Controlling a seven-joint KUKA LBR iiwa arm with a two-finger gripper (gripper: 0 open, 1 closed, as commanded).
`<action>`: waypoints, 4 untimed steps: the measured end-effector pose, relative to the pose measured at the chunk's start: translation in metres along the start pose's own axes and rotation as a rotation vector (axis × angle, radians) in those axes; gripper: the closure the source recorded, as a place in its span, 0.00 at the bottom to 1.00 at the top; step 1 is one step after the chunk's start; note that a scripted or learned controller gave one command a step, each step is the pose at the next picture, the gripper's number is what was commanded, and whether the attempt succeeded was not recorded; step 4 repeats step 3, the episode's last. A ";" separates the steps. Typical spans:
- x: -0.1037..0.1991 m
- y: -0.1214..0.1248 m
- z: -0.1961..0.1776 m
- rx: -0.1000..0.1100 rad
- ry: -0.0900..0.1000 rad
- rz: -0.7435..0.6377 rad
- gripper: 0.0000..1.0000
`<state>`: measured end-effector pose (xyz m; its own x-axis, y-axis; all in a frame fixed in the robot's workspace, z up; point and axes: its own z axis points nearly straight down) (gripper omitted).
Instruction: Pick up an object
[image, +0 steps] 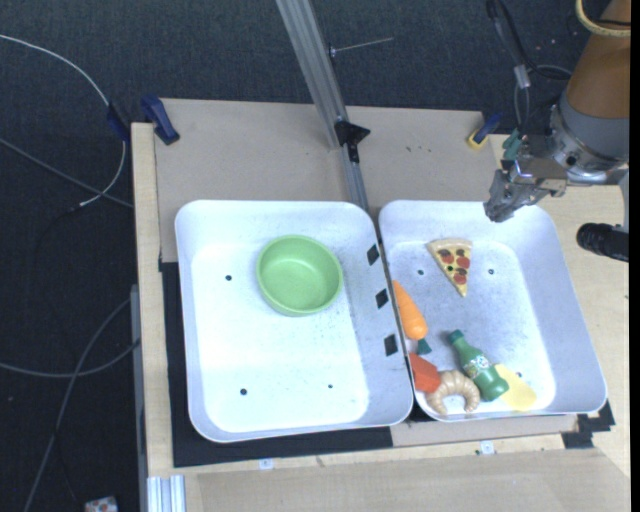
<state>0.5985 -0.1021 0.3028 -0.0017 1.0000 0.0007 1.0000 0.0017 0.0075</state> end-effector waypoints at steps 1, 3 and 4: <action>0.045 0.002 0.013 0.017 0.005 -0.003 1.00; 0.164 0.031 0.043 0.012 0.002 -0.005 1.00; 0.164 0.031 0.043 0.012 0.002 -0.005 1.00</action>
